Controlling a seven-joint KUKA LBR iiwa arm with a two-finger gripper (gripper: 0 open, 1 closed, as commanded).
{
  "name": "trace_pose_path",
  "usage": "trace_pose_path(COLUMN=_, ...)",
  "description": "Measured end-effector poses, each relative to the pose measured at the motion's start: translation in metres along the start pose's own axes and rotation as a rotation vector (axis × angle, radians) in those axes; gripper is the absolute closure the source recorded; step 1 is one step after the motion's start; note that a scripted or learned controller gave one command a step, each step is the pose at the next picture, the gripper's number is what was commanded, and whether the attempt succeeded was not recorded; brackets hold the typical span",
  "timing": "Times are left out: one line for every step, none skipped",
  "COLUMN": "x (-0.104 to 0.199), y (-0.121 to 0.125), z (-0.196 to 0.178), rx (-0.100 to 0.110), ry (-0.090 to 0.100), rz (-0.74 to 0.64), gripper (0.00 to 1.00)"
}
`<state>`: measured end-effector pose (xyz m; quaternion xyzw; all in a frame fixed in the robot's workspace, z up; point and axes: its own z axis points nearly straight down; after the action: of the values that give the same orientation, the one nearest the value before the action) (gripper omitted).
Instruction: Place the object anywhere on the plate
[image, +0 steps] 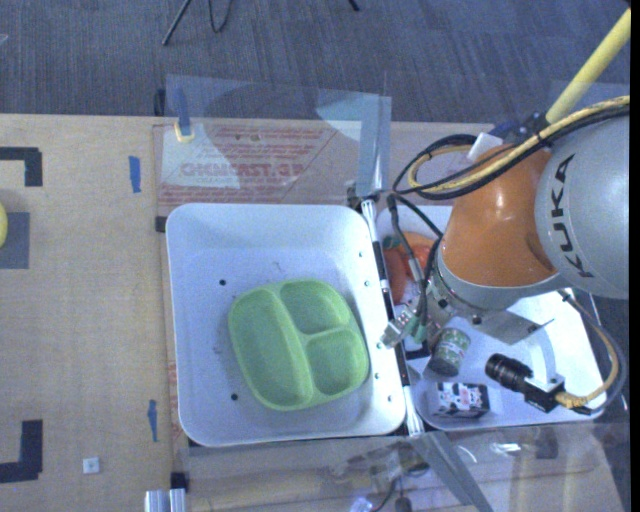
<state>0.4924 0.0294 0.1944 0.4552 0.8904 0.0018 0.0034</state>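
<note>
Green divided plate (298, 343) (three compartments) lies flat in left bin (200, 260).

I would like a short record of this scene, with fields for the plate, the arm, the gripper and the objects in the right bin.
plate: green, three compartments, in the left bin; nothing on plate
arm: above the right bin, orange band
gripper: low at the bins' shared edge, finger state unclear
right bin objects: small green-topped can, black-and-white box, orange item partly under the arm
</note>
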Motion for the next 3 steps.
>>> trace_pose_path(x=0.06, y=0.027, z=0.032, rx=0.007, ry=0.006, rz=-0.11, gripper=1.0)
trace_pose_path(x=0.061, y=0.029, z=-0.03, rx=0.006, ry=0.002, rz=0.201, gripper=1.0)
trace_pose_path(x=0.061, y=0.029, z=-0.03, rx=0.006, ry=0.003, rz=0.201, gripper=0.0)
